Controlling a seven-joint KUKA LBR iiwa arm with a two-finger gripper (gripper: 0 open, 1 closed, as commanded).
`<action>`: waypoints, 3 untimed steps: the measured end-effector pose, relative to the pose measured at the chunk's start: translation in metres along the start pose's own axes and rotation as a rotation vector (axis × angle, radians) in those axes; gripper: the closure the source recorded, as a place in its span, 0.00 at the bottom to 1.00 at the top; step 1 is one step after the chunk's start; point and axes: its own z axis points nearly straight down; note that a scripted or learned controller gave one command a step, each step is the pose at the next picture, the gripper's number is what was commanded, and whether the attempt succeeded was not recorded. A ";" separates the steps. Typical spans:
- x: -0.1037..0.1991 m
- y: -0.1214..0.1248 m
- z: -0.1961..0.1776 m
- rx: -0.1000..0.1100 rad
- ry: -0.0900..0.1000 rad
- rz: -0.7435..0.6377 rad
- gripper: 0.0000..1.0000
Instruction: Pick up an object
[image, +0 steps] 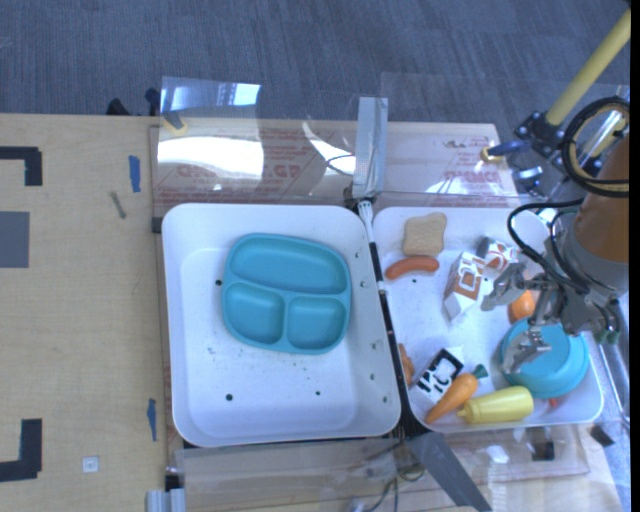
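Camera view: tool (532, 338) above blue bowl (552, 366).

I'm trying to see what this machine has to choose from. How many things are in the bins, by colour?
Blue: 2, divided plate, bowl
Orange: 3, sausage, carrot, small piece
Yellow: 1, squash-like toy
Tan: 1, bread slice
Black and white: 1, card
White and brown: 1, carton
Total: 9

1. You have a desk (70, 330) of pale wood-look board, matt and smooth.
2. Your two bins, left (190, 300) and right (590, 405), look like white plastic, smooth with a dull sheen; the left one carries dark specks.
3. The teal divided plate (285, 292) reads as smooth satin plastic.
4. The clear panels (250, 150) behind the bins are glossy and throw glare.
5. The hand (530, 345) shows bare, shiny metal.
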 end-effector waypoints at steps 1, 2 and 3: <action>-0.053 0.011 0.101 0.001 -0.017 0.142 0.00; -0.111 -0.020 0.114 -0.002 -0.042 0.483 0.00; -0.135 -0.027 0.117 -0.008 -0.037 0.622 0.00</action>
